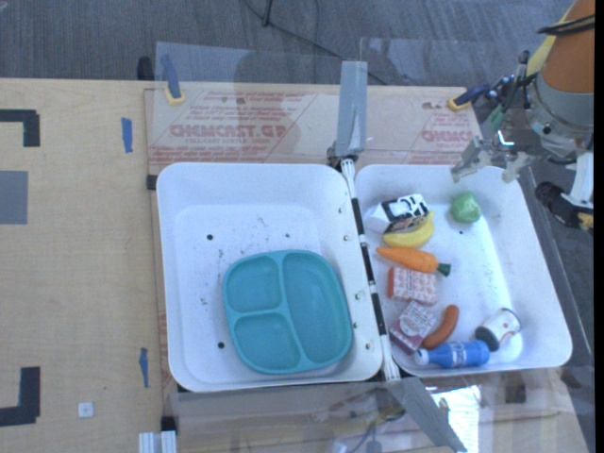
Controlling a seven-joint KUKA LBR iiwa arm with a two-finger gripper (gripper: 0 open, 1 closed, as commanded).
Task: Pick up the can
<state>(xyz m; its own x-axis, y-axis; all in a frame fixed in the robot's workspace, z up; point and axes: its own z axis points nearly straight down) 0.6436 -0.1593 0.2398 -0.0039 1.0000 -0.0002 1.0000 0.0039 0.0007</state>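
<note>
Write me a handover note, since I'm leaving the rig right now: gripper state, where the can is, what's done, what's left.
Gripper: open, holding nothing, above the far rim of the right bin.
Can: lying on its side in the right bin's near right corner, beside the blue bottle.
Left bin: holds the teal divided plate.
Done: nothing; the can is untouched.
Left: reach to the near corner, grasp the can, lift it.
</note>
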